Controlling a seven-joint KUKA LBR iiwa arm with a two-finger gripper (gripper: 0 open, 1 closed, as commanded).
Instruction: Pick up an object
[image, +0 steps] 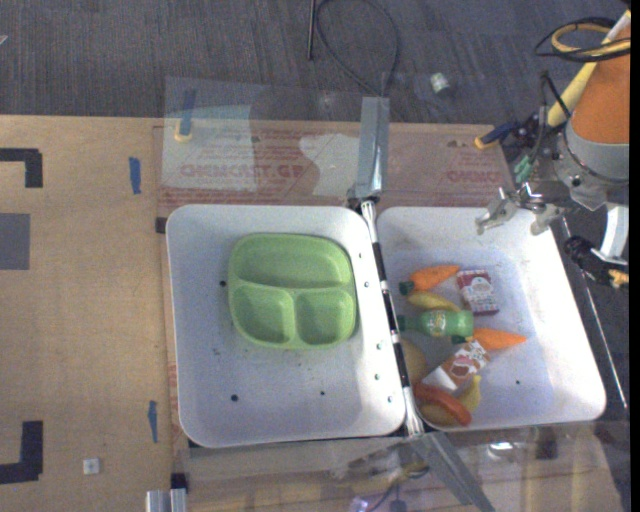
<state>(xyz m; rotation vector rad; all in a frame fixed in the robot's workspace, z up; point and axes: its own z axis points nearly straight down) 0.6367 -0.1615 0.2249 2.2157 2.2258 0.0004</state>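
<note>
The hand (518, 208) hovers over the far right corner of the right bin (560, 380), its fingers spread and holding nothing. The things to pick lie crowded along that bin's left side: a carrot (437, 277), a red packet (479, 291), a green bottle (440, 323), a second carrot (498, 339) and more toys nearer the camera. They touch or overlap, so a descent there risks a finger landing on a neighbour, or the round bottle rolling free. The left bin (200, 400) holds a green divided plate (293, 291).
</note>
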